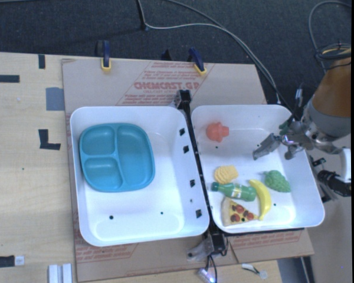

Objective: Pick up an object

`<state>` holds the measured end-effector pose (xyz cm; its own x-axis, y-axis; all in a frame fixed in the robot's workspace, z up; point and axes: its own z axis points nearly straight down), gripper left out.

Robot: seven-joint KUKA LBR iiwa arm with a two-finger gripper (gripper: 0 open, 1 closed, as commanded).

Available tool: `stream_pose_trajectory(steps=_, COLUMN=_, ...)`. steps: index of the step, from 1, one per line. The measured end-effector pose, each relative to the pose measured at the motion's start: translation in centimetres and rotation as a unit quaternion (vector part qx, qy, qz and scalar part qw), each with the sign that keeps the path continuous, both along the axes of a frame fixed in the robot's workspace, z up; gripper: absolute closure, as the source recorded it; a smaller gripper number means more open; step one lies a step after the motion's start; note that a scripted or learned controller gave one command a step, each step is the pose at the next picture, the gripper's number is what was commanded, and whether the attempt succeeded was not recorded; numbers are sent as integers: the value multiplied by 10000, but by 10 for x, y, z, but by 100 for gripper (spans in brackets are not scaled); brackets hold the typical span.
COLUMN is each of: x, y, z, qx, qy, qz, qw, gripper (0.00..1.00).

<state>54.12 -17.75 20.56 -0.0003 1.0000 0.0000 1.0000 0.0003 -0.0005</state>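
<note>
We log gripper (pixel 270 148) above the right bin (pixel 304 217), over its far-right part, fingers spread apart w/ nothing between them. Nearest candidate: green broccoli toy (pixel 277 181), just near-side of the fingertips, slightly right. Yellow banana (pixel 261 197) lies beside it to the left, long axis running far-to-near. Further left: green bottle (pixel 235 190), long axis left-right, touching a yellow corn piece (pixel 226 173); pizza slice (pixel 238 211) at the near edge. Orange-red toy (pixel 216 131) sits alone, far-left part of bin, well apart. Surface: smooth white plastic, shallow walls. We judge room around the broccoli tight on the banana side. Left bin (pixel 135 223) holds a blue divided plate (pixel 115 156).
</note>
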Motion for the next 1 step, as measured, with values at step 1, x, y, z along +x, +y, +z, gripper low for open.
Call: stream_pose_trajectory(steps=1, x=0, y=0, z=0, qx=0, qy=0, qz=0, qw=10000, gripper=0)
